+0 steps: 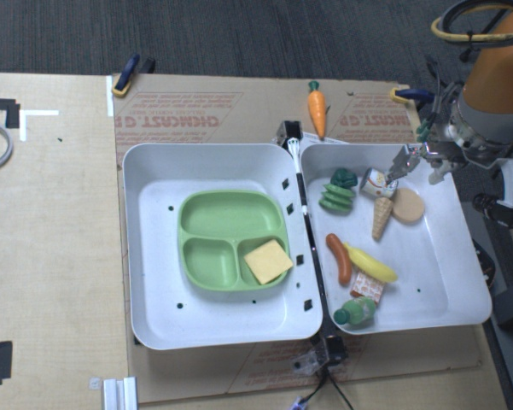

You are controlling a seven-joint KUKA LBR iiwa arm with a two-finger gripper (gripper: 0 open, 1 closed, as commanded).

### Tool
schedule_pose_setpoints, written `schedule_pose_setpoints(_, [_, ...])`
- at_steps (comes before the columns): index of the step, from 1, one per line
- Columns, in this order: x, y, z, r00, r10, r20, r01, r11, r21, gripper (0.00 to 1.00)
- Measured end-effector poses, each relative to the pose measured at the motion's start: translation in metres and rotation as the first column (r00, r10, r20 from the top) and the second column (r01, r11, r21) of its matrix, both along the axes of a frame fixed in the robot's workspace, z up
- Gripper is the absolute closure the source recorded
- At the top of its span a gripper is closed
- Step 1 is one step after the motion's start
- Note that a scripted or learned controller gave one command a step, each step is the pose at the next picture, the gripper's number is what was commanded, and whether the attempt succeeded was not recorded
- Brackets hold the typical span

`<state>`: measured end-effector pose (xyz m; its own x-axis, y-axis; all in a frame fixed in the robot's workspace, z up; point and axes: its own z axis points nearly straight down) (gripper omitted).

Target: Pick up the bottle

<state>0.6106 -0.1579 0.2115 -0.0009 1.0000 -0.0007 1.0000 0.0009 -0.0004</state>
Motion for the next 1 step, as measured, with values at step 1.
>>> schedule_pose_setpoints(1, [0.0004, -0.0003, 0.0097, 1.000, 0.002, 0.001, -0.002, 1.000, -0.001, 1.00])
